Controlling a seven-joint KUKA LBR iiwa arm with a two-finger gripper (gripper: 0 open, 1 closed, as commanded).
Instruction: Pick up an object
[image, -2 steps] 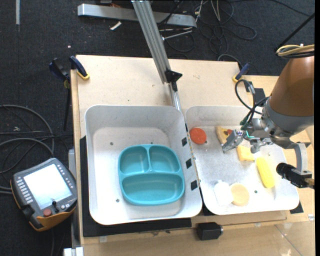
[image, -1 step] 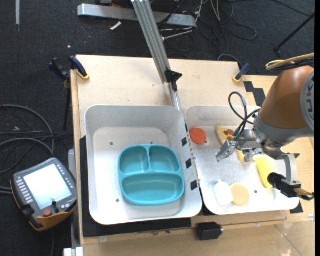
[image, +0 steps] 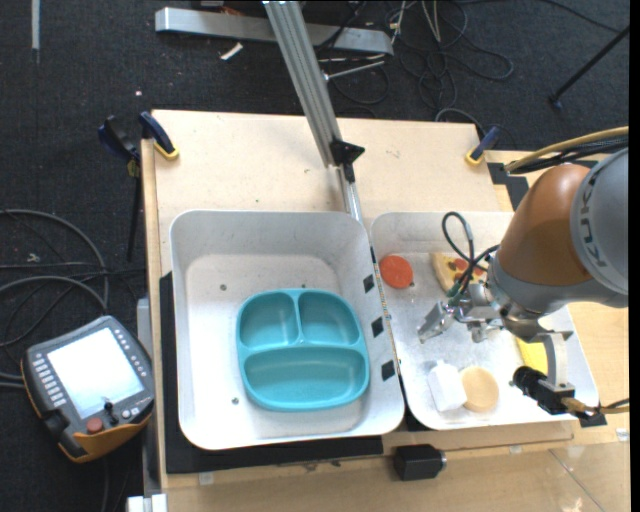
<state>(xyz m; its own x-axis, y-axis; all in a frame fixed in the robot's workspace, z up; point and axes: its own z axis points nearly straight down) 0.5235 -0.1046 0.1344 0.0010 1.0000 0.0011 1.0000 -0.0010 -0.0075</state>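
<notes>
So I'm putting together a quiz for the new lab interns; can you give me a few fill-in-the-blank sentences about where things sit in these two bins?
1. The teal divided plate lies in the ____ bin as the camera sees it.
2. That plate has ____ compartments.
3. The round red-orange object lies in the same bin as the ____, which hangs above that bin's floor.
4. The white block touches a round ____ piece on its right.

Missing words: left; three; end effector; tan

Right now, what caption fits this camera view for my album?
Robot gripper hovers in the right bin among toys; blue tray sits left.
</notes>
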